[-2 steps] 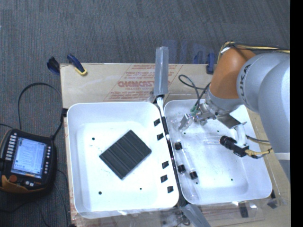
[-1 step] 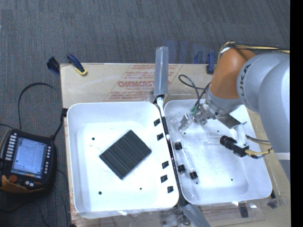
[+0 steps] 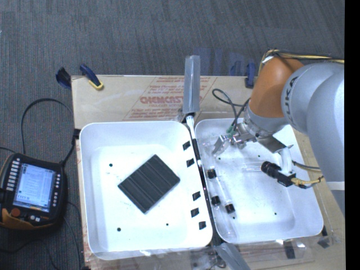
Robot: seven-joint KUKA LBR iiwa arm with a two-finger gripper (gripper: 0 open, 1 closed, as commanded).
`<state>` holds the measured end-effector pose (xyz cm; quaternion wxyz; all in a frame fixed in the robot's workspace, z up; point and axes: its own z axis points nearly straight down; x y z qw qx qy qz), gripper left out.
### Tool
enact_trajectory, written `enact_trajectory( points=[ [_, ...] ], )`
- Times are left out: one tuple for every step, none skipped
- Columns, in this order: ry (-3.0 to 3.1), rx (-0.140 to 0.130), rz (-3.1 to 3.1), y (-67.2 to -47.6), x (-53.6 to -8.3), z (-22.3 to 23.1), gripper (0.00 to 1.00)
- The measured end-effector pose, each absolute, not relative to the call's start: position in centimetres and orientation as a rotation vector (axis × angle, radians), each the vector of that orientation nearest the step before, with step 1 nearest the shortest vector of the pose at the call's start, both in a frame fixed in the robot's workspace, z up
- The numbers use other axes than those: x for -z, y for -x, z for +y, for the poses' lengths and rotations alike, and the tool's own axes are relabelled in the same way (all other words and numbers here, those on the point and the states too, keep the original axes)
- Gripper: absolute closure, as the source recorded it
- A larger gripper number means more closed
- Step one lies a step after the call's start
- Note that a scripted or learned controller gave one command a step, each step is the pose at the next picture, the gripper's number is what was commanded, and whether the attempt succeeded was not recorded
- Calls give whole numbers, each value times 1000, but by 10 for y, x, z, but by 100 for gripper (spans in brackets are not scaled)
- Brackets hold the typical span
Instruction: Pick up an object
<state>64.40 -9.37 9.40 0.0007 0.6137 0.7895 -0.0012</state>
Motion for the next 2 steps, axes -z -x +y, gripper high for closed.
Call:
enact_trajectory(
  points=[
    [-1927, 4, 2479, -644, -94, -94, 0],
    [-1927, 4, 2479, -644, -94, -94, 0]
  ],
)
